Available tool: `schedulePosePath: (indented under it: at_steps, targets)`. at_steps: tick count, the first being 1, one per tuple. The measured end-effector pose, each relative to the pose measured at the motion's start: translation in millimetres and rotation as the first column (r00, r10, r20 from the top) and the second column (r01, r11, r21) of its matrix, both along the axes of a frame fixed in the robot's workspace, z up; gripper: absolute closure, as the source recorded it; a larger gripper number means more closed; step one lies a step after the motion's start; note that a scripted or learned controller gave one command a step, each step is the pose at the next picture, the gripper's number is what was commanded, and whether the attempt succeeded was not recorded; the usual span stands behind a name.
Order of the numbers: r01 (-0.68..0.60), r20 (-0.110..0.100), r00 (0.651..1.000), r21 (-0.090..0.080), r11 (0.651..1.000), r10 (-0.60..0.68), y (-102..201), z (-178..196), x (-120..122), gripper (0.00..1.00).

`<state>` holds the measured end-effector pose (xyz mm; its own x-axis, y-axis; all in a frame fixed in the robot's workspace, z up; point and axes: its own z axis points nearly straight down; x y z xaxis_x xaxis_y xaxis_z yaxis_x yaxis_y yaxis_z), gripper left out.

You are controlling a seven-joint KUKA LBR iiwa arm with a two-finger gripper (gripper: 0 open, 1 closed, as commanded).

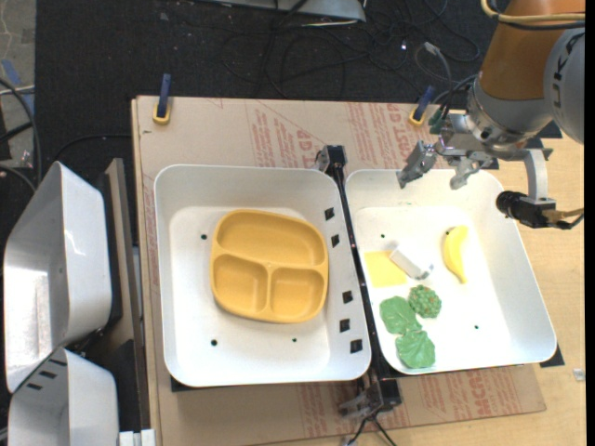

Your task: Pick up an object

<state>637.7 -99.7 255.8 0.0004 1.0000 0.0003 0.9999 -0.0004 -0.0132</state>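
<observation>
The right bin [521,277] holds a yellow banana [455,253], a flat yellow square [383,268] with a small white block [409,262] partly on it, and green leafy pieces [409,319] toward the front. My gripper [437,169] hangs above the bin's far rim, behind and to the left of the banana. Its two fingers [416,163] are spread apart with nothing between them. In the left bin [177,249] lies a yellow divided tray [270,266].
Both bins rest on a cardboard sheet [242,128] held by blue and yellow clamps [163,100]. A black divider [349,268] runs between the bins. White containers [46,268] stand at the left. Cables trail across the dark floor behind.
</observation>
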Motion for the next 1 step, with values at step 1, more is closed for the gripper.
schedulePosePath:
  at_steps: [1]
  targets:
    - [-0.002,0.013,1.0,-0.001,1.0,0.002,0.2,8.6,1.8,0.0]
